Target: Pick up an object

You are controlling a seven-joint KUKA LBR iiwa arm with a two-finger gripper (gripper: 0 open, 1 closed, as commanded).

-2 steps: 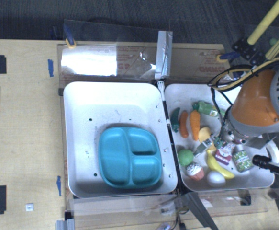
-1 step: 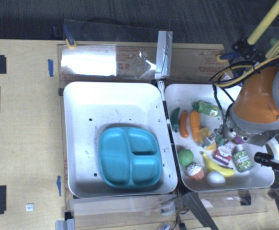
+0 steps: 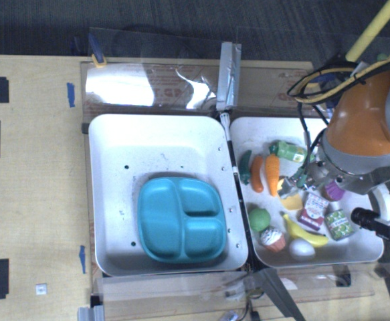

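Gripper low in right bin, among toy foods

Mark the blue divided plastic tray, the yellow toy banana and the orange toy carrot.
blue divided plastic tray [image 3: 181, 219], camera view, on its large left compartment.
yellow toy banana [image 3: 303, 233], camera view, on the middle of its curve.
orange toy carrot [image 3: 273, 172], camera view, on its upper body.
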